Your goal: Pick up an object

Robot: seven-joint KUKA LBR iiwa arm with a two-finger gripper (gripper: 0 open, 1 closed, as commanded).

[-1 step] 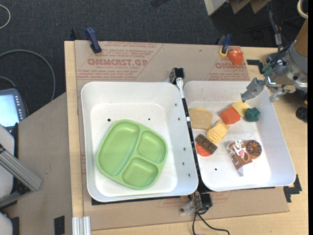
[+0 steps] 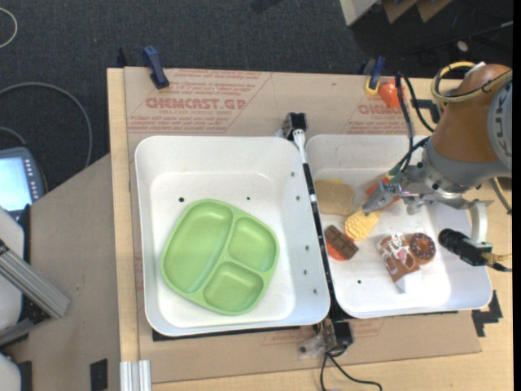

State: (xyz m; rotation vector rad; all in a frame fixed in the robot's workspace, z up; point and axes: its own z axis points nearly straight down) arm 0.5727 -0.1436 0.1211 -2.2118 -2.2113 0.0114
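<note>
Reading "CHEMCAST" in red on the bench board point(image 2: 195, 100), gripper point(image 2: 383, 195) over the right bin point(image 2: 423, 300), claw state indiscernible.

One camera sits fixed above the bench point(image 2: 244, 88), looking down at a slant on both bins point(image 2: 155, 243).

Robot lab, clamped cardboard-topped bench point(image 2: 244, 96), loose cables point(image 2: 49, 108), dark carpet point(image 2: 163, 15)
</note>
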